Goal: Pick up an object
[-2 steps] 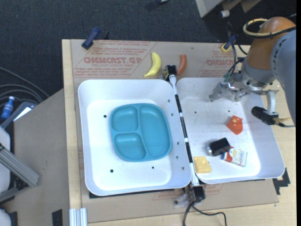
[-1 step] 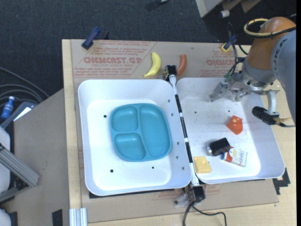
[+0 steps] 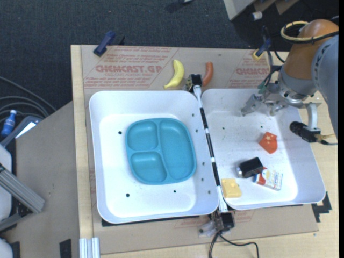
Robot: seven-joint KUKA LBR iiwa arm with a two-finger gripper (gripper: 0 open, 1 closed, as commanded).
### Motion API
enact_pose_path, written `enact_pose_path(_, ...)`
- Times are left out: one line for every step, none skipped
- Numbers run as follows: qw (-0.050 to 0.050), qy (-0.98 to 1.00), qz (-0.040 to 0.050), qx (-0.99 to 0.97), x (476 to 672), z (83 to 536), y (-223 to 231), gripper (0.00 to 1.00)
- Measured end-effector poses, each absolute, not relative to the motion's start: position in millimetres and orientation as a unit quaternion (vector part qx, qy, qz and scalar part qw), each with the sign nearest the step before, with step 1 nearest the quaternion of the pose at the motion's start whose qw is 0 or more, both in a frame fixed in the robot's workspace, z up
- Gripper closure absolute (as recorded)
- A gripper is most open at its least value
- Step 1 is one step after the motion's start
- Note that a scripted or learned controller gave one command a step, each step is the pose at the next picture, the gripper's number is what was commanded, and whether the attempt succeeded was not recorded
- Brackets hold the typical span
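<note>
Your pincer [image 3: 263, 104] is hovering open, gripping nothing, up-left of the orange block [image 3: 268, 142] in the right bin [image 3: 301, 192].

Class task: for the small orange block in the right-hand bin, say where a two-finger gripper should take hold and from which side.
Probably from straight above, closing across the orange block's opposite side faces. It lies alone on the right bin's floor, with clear space all round for the fingers.

"CHEMCAST GP" printed red on board [image 3: 129, 69] behind bins.
</note>
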State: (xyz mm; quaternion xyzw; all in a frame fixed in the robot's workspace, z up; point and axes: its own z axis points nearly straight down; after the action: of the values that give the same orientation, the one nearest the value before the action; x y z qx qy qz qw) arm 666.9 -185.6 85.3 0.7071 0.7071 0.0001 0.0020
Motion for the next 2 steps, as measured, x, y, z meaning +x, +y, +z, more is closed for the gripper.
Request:
enact_pose_path(0.004,0.707,0.0007,0.707,667.8,96.0,-185.4,1.00)
enact_pose_path(0.004,0.707,0.0005,0.707,667.6,95.8,-185.3,0.00)
